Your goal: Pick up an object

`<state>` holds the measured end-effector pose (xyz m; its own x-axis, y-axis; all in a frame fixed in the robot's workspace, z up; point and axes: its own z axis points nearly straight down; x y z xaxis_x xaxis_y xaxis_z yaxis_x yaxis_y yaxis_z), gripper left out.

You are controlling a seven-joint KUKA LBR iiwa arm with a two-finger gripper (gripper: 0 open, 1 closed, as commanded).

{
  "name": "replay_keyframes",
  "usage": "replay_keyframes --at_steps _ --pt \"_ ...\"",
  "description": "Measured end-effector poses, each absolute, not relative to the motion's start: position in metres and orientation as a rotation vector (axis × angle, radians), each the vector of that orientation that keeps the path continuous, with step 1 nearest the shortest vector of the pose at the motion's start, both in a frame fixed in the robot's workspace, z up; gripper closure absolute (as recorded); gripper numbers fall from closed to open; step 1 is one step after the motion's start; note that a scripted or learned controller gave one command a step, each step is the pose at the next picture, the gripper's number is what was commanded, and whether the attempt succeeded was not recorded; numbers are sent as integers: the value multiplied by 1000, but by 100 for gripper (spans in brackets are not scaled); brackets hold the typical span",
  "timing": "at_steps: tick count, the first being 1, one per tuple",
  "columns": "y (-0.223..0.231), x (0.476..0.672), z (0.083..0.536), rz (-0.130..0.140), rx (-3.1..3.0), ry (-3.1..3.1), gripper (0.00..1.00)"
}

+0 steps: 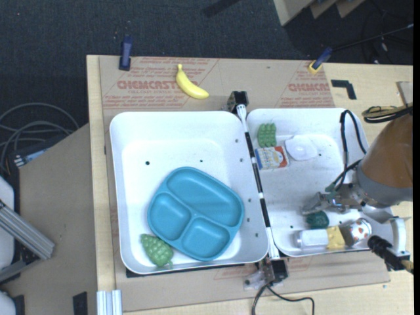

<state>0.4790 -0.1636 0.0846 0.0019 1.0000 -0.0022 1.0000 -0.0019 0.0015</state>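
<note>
The right bin [292, 120] holds several small items. A green ridged piece [266, 134] and a small red-and-white carton [272, 157] lie at its far left, with a white rounded object [302, 147] beside them. Along the near wall are a dark green object [317, 219], a white bottle [312, 239], a yellow piece [335, 237] and a red-and-white item [357, 230]. My gripper [319, 204] hangs low in this bin, just above the dark green object. Whether it touches that object I cannot tell.
A blue divided plate [195, 212] and a green bumpy item [157, 249] sit in the left bin [164, 136]. A yellow banana [191, 84] lies on the cardboard behind the bins. A black cable [343, 136] loops over the right bin's far side.
</note>
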Motion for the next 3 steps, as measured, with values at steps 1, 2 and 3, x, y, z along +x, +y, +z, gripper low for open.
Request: replay_keyframes --at_steps 1,2,3 --pt "-133 480 165 1 2220 2222 0" --pt "-120 478 101 -2 2223 2223 0" --pt "-101 627 85 1 2219 2224 0"
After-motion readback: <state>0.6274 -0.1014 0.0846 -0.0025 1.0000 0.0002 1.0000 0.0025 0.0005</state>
